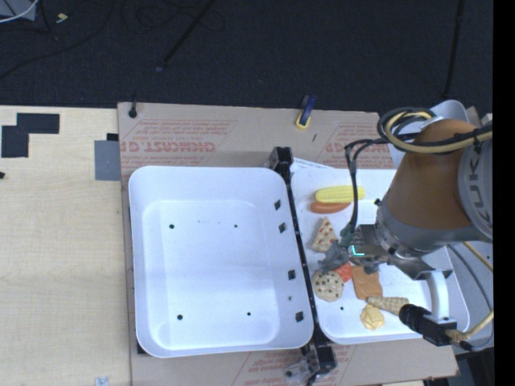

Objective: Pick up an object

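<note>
The big grey and orange robot arm [434, 187] reaches in from the right over the right white plastic bin [459, 296]; its dark gripper [342, 252] hangs low among the toy foods, but I cannot tell how it stands; a yellow toy corn cob [338, 193] lies on top of a red toy sausage [330, 207]; a pizza slice [323, 235] is just beside the gripper; a round brown cookie [327, 285] lies below it; an ice cream cone [388, 303] and a yellow cheese lump [372, 318] lie near the front; the left white bin [153, 215] sits beside it on the table [56, 256].
</note>
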You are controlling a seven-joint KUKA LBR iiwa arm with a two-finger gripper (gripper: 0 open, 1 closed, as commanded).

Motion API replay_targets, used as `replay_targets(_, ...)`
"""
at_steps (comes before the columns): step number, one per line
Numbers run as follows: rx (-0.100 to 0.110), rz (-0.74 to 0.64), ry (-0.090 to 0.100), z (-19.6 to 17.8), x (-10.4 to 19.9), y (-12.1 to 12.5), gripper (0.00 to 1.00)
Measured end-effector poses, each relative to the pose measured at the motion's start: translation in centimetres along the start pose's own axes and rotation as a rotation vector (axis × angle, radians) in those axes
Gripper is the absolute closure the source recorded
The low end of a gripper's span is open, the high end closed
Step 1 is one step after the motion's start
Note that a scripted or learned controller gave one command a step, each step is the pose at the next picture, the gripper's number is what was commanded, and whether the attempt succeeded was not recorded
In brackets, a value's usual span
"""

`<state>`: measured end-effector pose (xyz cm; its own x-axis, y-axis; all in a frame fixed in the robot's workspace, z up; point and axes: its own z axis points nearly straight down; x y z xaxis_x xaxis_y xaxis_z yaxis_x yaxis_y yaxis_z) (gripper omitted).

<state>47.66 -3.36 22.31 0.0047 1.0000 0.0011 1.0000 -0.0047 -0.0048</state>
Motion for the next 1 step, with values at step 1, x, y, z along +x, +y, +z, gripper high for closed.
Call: replay_targets(1, -0.003, 0.001, -0.001, 13.79, -6.02, 2.31, 0.0)
